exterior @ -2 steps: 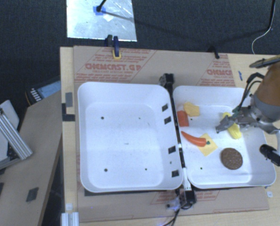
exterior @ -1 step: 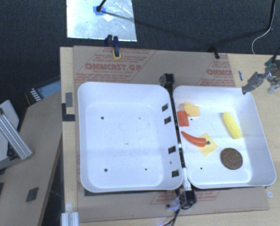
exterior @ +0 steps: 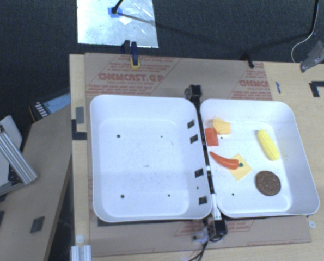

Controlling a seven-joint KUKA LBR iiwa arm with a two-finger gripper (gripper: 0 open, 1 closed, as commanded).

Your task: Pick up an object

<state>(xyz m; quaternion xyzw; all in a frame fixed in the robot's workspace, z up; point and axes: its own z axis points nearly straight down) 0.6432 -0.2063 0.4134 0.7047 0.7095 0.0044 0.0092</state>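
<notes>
Corn cob (exterior: 268, 144) lies in the right bin (exterior: 300, 162), near its far right side, pointing slantwise toward the near right corner. A brown round disc (exterior: 268, 182) lies flat just nearer the camera than the cob, apart from it. A red pepper (exterior: 223, 159) rests partly on a yellow slice (exterior: 242, 171) near the bin's middle. A red block (exterior: 211, 136) lies close to the dividing wall, with a yellow wedge (exterior: 222, 126) just beyond it, touching or nearly so. The left bin (exterior: 99, 145) stands beside the right bin on the tabletop (exterior: 167, 72). The gripper (exterior: 317, 56) appears as a blurred grey shape at the upper right edge, well apart from every object.
</notes>
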